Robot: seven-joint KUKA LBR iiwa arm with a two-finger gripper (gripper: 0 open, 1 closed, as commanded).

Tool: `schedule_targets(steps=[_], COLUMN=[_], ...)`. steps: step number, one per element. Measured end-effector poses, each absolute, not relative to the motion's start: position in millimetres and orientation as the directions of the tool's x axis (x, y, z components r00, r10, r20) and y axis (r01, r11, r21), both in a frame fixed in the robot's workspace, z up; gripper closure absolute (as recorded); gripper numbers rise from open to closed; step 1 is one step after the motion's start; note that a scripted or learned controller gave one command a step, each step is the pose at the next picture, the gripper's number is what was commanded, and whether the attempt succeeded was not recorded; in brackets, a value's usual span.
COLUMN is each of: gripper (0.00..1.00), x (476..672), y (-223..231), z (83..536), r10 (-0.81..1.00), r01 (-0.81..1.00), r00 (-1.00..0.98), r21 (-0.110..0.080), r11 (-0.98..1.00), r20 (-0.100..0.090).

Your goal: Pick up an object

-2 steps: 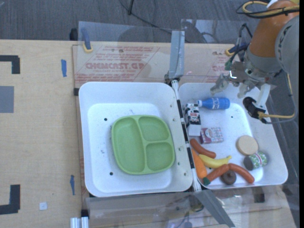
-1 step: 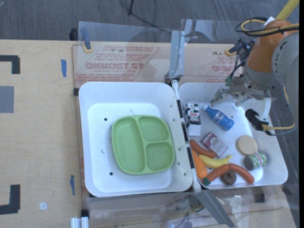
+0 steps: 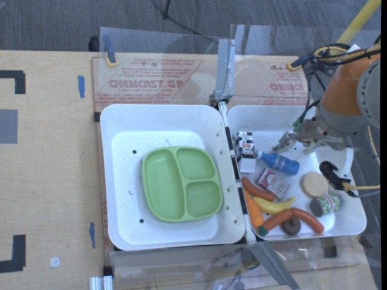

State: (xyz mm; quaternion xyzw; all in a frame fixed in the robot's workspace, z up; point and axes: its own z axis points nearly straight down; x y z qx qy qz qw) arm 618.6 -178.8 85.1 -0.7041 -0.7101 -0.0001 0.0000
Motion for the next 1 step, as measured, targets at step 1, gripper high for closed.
schedule_targets(steps=[1], gripper=[1.0], x=[619.9], y=[-180.0], z=[96.8], r10=[1.0], r01=[1.0], r00=[-0.006], r21=[0.006], r11=[0.006], r20=[-0.001])
